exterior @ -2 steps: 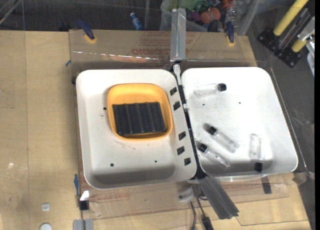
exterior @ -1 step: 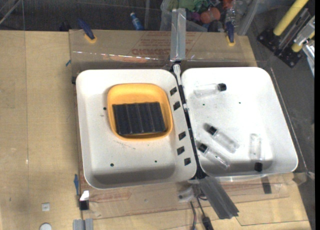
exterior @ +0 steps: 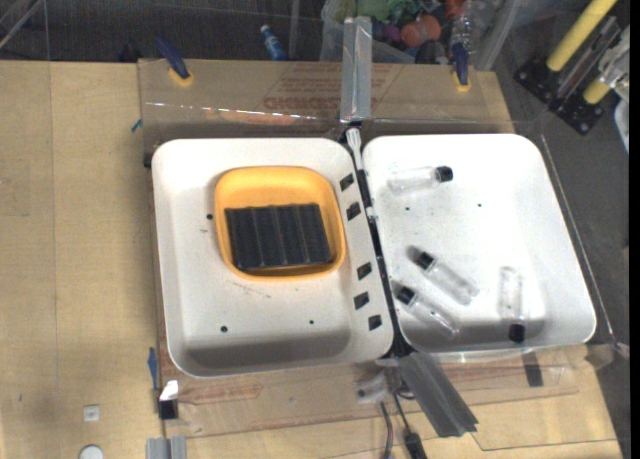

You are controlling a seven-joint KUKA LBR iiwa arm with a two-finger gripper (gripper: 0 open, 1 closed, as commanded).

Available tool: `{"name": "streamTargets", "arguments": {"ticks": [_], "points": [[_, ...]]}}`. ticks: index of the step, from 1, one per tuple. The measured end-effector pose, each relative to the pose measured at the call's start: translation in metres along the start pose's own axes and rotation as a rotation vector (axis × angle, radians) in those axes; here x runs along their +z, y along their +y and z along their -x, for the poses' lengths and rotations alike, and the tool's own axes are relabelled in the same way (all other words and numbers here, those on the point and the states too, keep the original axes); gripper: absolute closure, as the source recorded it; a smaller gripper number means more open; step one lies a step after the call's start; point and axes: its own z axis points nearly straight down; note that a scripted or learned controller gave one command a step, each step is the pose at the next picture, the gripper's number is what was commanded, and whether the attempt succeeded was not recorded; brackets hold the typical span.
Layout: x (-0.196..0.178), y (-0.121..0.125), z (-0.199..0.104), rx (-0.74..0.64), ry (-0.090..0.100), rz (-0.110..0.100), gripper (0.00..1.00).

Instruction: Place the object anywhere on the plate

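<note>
An orange-yellow, rounded-square plate (exterior: 272, 180) lies in the left white bin (exterior: 185, 277). A black, flat, ribbed rectangular object (exterior: 277, 236) rests on the plate, covering most of its middle and reaching toward its near rim. It lies flat and nothing is touching it.
The right white bin (exterior: 560, 247) holds several clear vials with black caps: one at the back (exterior: 420, 179), two near the middle front (exterior: 441, 275) (exterior: 425, 309), one at the front right (exterior: 511, 299). A ridge with black tabs (exterior: 362, 242) divides the bins. Clutter sits beyond the bench's far edge.
</note>
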Motion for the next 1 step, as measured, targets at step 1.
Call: {"name": "streamTargets", "arguments": {"ticks": [1], "points": [[-0.0002,-0.0026,-0.0040,-0.001,0.004,0.000,1.00]]}}
